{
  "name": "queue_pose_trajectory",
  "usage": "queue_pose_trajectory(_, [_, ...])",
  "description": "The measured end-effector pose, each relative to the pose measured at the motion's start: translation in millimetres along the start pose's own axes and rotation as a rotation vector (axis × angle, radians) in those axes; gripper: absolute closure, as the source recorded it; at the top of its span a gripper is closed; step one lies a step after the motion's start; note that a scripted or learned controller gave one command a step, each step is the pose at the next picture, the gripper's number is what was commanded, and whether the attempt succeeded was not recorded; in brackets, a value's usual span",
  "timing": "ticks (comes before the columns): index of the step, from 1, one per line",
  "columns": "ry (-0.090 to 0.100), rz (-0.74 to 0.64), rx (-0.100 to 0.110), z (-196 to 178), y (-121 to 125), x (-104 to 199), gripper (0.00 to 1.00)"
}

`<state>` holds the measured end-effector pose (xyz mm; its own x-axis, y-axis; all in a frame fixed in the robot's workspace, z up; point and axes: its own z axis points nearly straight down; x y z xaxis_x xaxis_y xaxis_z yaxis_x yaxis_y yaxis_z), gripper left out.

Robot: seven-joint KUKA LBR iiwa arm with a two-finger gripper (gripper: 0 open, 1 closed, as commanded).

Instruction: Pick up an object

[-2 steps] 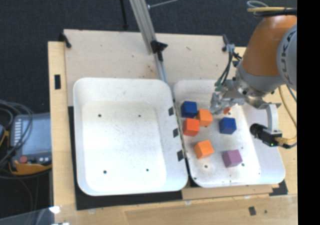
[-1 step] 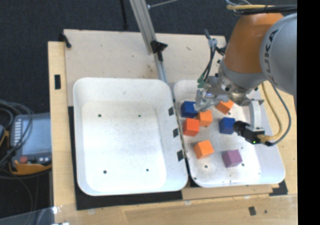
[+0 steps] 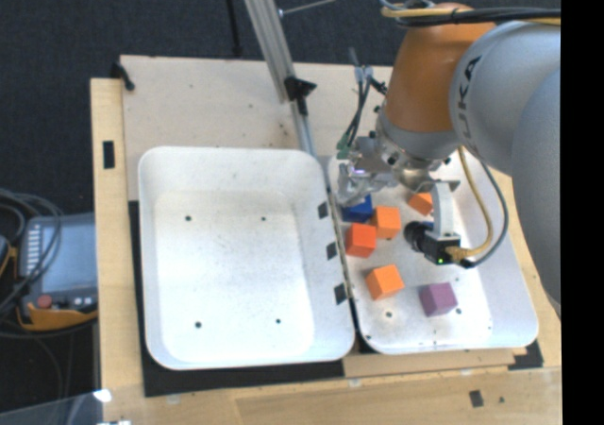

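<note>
gripper (image 3: pixel 357 179) sits low over the right white plastic bin (image 3: pixel 491 324), small blue cube (image 3: pixel 358 211) right under it on the near side, can't tell the grip state tbh

A robotics lab: a wooden tabletop (image 3: pixel 203 97) on dark carpet carries two white bins (image 3: pixel 236 253), with a grey-and-orange industrial arm (image 3: pixel 472 74) on the right, an aluminium mounting rail (image 3: pixel 264 22) at the far side, and a control pendant (image 3: pixel 52 267) at left.
</note>
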<state>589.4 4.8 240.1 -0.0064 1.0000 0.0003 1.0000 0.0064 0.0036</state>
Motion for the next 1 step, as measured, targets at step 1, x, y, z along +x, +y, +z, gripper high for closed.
queue_pose_trajectory(1, [0.0, 0.0, 0.005, 10.2, 0.6, 52.9, 1.0])
